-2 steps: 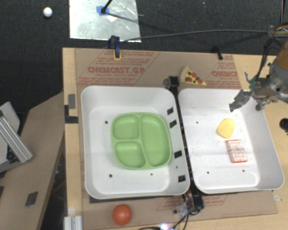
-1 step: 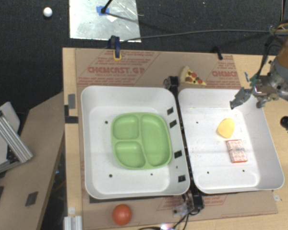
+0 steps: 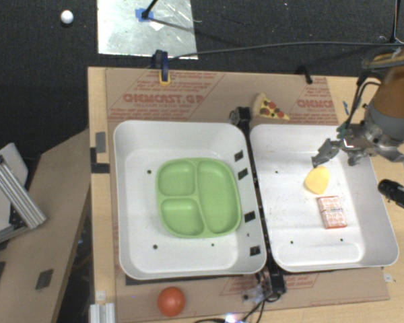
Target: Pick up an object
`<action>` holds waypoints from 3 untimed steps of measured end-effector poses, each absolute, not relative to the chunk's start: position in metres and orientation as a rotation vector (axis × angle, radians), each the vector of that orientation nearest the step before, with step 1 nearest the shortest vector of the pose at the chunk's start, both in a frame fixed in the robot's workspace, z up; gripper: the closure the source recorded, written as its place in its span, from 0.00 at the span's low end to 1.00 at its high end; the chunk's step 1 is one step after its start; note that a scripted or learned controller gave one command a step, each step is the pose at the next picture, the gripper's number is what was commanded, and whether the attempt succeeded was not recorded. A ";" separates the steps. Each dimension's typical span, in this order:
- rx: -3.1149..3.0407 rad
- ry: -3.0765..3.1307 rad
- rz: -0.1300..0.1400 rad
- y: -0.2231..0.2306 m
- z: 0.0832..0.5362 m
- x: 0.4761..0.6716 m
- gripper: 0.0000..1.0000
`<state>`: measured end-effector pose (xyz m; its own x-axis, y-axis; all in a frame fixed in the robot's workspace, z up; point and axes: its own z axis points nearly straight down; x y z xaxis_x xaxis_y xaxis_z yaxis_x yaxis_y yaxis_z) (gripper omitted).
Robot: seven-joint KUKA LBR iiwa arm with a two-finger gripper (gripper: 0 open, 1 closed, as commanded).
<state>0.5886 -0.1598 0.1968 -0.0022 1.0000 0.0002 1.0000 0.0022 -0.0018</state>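
- The grey arm [image 3: 390, 116] with its orange band is reaching in from the right and hanging over the upper part of the right white bin [image 3: 363, 251].
- The gripper [image 3: 338, 151] is sitting low over the bin floor, just above and to the right of a yellow object; whether it is released or clenched cannot be told from this slanted view, and nothing is showing between its parts.
- The yellow rounded object [image 3: 316, 180], perhaps a toy lemon or a wedge of cheese, is lying on the right bin's floor, close under the gripper but not visibly touched by it.
- A small red-and-white box [image 3: 331, 212] is lying flat just below and right of the yellow object, near it but apart.
- The left white bin [image 3: 131, 153] is holding a green divided plate [image 3: 198, 197] with three compartments, resting near its middle.
- A toy pizza slice [image 3: 269, 108] is lying on the cardboard sheet just beyond the bins' far edges.
- A red-orange ball-like fruit [image 3: 171, 301] is sitting on the bench in front of the left bin.
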 end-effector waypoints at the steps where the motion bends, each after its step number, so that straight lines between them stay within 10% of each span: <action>1: -2.215 -2.226 0.001 -0.156 0.141 0.598 0.00; 2: -2.218 -2.222 0.002 -0.155 0.089 0.598 0.00; 3: -2.222 -2.226 -0.004 -0.156 0.103 0.600 1.00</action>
<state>0.5996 -0.1558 0.1025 -0.0019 1.0000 -0.0007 1.0000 0.0019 0.0043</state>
